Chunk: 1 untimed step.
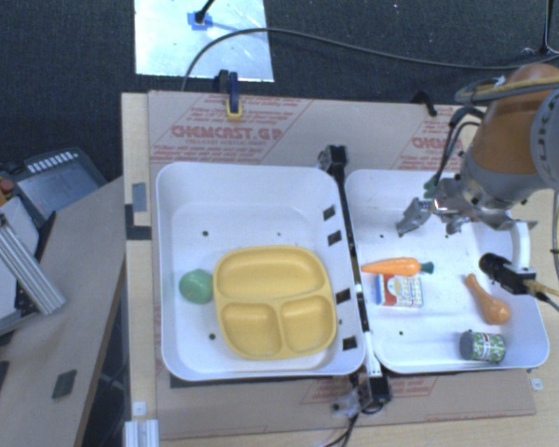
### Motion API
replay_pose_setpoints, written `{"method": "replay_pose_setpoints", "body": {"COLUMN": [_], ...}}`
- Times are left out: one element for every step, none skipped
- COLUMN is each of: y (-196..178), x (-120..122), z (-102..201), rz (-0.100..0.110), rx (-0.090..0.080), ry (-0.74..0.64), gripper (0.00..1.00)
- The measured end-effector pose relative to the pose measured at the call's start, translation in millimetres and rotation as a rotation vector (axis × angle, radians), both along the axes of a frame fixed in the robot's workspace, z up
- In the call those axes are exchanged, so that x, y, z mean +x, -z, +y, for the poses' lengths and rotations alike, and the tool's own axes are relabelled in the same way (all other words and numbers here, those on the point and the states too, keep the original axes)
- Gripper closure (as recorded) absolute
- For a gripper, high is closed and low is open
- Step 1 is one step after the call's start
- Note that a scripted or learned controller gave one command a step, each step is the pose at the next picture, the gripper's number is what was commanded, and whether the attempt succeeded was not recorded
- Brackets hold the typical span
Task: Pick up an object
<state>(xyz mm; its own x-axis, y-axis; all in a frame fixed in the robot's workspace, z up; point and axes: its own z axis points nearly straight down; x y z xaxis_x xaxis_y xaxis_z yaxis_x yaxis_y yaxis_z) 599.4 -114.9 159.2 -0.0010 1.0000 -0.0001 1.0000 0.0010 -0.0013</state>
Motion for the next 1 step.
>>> {"method": "replay_pose_setpoints", "body": {"y": [51.3], "x": [-7.2], "z": [8.2], "rz": [0.001], "rx": [0.001], "ry": [0.0], "gripper": [0.0]}}
